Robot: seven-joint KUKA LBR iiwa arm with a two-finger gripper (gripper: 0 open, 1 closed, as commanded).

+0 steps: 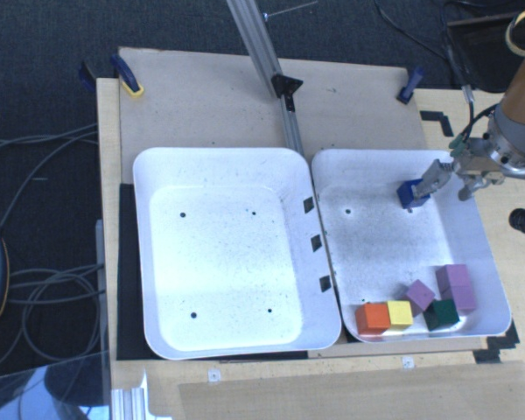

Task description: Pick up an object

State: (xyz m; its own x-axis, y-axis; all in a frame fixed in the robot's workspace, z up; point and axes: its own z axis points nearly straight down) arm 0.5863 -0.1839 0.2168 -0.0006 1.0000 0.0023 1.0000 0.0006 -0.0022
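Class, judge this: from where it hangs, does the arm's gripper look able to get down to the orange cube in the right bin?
Probably yes. The gripper hangs over the right white bin; bare floor lies between it and the orange cube, though a yellow cube touches one side.

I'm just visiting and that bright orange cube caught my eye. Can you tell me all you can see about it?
The orange block is a small cube, plain and matte, perhaps wood or plastic. It sits flat in the right-hand white bin, at its near edge toward the left corner. It is leftmost in a cluster of blocks: a yellow block presses against its right side. The gripper is well away, up toward the bin's far end, so nothing is holding it.
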